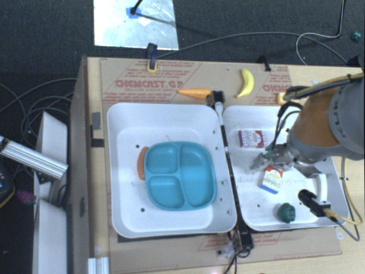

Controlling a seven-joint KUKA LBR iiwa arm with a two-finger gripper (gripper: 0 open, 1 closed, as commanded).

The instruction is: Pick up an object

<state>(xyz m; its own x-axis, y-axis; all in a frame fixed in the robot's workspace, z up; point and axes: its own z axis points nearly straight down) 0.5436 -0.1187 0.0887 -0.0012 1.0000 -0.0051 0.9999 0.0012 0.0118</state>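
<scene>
From my station I count two white bins side by side on the surface [171, 76]: the left bin [122, 153] holds one blue sectioned plate [179, 174] with one orange, sausage-like piece [141, 163] tucked against its left edge, partly hidden. The right bin [251, 218] holds three loose things: one small carton with a dark red label [251, 138] near the back, one small blue, white and red packet [272, 179] in the middle, and one dark green, lumpy ball [287, 212] toward the front. Outside the bins, on the printed board, lie one carrot [194, 93] and one banana [246, 83], both smooth and plastic-looking. The arm [328, 124], grey with its orange band, reaches in from the right and covers much of the right bin's far side. The tool [267, 160] sits low, just above the packet's upper edge; its metal tips blur together and I cannot tell whether they are spread or pressed together, nor whether they touch the packet.
</scene>
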